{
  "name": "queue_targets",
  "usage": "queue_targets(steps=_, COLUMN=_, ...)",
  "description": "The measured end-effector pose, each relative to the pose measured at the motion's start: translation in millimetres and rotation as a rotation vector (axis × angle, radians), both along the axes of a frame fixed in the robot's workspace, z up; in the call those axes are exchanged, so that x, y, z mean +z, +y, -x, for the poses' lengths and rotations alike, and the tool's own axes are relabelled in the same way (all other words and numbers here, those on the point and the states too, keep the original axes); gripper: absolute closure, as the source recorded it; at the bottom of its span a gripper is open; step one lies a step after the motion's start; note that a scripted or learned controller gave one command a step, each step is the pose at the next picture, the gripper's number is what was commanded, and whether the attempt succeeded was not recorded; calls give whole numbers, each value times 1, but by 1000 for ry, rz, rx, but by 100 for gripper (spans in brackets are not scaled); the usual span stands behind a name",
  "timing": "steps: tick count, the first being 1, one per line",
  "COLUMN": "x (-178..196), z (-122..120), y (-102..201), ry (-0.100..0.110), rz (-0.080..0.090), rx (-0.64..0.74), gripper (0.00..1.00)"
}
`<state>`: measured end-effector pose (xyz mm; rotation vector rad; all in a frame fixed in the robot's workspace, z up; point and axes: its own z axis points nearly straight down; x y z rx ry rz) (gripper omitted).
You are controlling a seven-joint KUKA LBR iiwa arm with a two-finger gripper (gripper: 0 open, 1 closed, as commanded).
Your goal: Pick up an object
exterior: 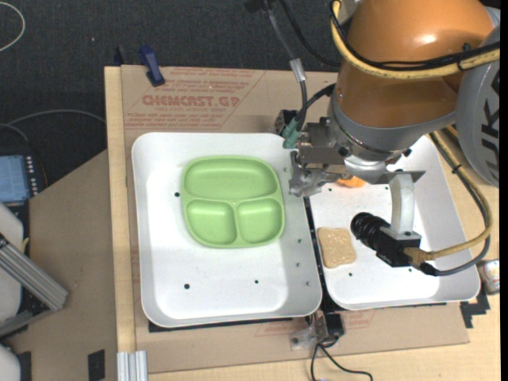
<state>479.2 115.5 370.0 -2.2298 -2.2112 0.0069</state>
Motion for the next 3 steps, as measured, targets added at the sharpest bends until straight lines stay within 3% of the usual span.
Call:
queue_targets(steps=1, x=108, z=-1, y=35, ry=-18, rz=-8, rx=13, gripper=100)
queue_targets(steps=2, x=31, z=1, y=94, ry=6, rz=0, rx=15, gripper=100)
queue_targets(steps=3, x=4, z=0, y=34, ry=2, rz=0, rx=1, gripper=100)
